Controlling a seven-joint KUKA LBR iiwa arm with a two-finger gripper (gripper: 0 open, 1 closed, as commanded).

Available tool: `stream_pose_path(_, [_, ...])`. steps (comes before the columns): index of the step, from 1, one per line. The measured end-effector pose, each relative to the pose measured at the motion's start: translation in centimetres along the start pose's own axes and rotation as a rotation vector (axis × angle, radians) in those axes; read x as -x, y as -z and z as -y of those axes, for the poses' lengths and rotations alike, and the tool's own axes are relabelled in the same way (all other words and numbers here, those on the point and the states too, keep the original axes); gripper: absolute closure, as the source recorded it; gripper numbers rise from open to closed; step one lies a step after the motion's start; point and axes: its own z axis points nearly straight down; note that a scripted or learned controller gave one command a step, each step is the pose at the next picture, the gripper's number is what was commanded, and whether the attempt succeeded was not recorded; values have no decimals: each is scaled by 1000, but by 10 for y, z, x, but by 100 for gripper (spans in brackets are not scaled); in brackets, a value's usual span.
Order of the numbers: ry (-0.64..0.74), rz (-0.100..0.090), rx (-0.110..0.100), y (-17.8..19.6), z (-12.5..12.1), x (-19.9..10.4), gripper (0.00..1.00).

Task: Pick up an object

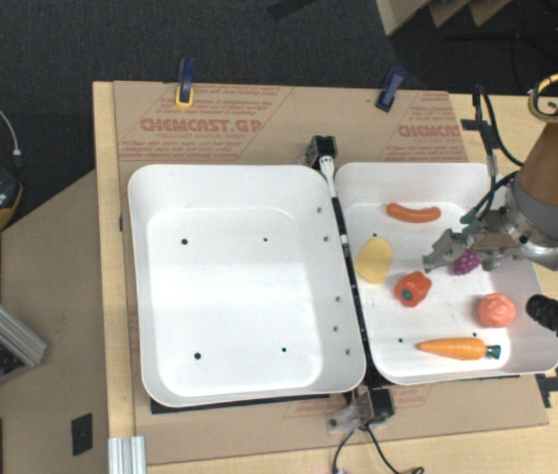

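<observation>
Camera view | gripper (459, 252) lowered over purple object (468, 262) in right bin (358, 181); finger state cannot be told | red pepper (413, 288), yellow lemon (375, 259), sausage (414, 212), carrot (456, 348), pink ball (496, 310) scattered nearby

- Dark speckled carpet floor (81, 28) all round the bench.
- Brown cardboard sheet with red lettering (288, 117) covers the benchtop, pinned by blue clamps (186, 75).
- Light even, shadows soft.

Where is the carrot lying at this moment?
The carrot lies in the right bin, near its front edge, just below the pink ball and to the right of the red pepper.
</observation>
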Motion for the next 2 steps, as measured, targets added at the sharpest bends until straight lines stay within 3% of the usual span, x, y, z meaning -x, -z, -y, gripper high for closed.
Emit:
stream_pose_path(1, [1, -2, -4, -115, -16, -23, 0])
stream_pose_path(2, [-1, 1, 3, -99, -17, -21, 100])
